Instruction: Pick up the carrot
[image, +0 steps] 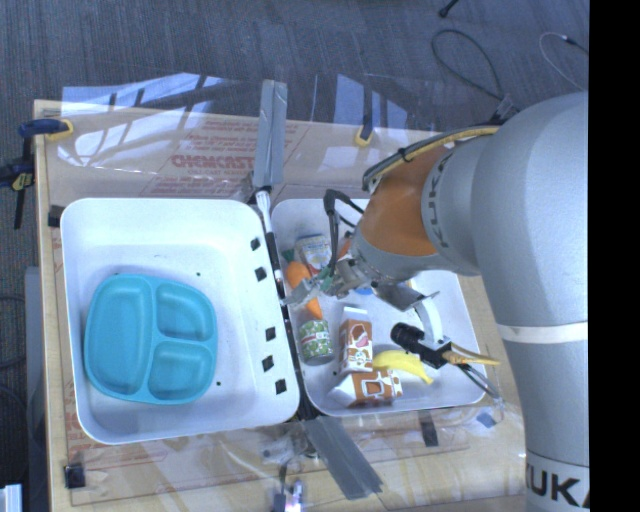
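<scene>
The carrot (298, 276) is a small orange piece near the left wall of the right bin (462, 300), toward the bin's far half. Another bit of orange shows just below it, by the divider. My gripper (326, 278) has come down into that bin directly to the right of the carrot, very close to it or touching it. The grey wrist and orange band of the arm hide most of the gripper from above. I cannot make out whether the carrot sits inside the gripper or only beside it.
A green speckled item (316, 341), an orange-and-white carton (356, 345), a second carton (373, 386) and a yellow banana (402, 364) crowd the near part of the right bin. The left bin (150, 225) holds a blue compartment plate (150, 338).
</scene>
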